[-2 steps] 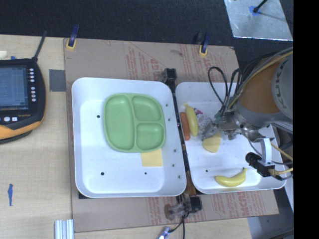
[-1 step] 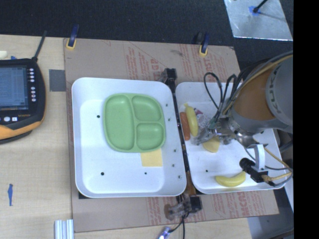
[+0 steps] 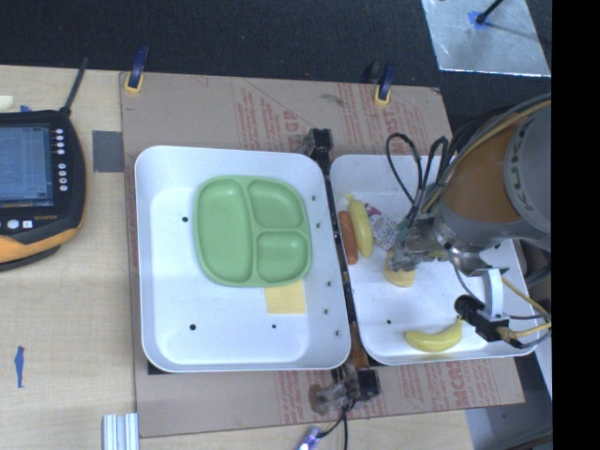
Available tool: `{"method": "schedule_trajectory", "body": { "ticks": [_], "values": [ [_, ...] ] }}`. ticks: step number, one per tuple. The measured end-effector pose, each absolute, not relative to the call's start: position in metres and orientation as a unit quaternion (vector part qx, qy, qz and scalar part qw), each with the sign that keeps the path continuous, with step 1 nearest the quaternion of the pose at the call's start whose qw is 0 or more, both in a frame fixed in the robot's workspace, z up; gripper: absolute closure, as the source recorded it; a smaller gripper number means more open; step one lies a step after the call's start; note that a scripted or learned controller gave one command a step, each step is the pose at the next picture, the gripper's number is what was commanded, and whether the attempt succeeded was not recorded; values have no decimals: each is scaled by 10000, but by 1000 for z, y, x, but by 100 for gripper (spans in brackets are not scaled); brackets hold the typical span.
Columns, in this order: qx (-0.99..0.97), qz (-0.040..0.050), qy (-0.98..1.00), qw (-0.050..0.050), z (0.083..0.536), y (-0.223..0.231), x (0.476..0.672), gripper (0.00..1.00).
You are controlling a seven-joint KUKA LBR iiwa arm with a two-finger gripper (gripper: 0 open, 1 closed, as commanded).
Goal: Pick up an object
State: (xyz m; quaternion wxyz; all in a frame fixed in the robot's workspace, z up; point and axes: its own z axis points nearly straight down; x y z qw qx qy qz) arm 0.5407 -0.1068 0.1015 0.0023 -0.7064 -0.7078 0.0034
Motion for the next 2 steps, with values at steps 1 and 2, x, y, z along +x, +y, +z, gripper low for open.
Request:
{"method": "schedule_trajectory", "body": {
  "ticks": [1, 2],
  "values": [
    [-7061, 35, -7081, 22, 101, -107, 541, 0],
    [-7064, 46, -7078, 25, 111, -108, 541, 100]
  ]
}}
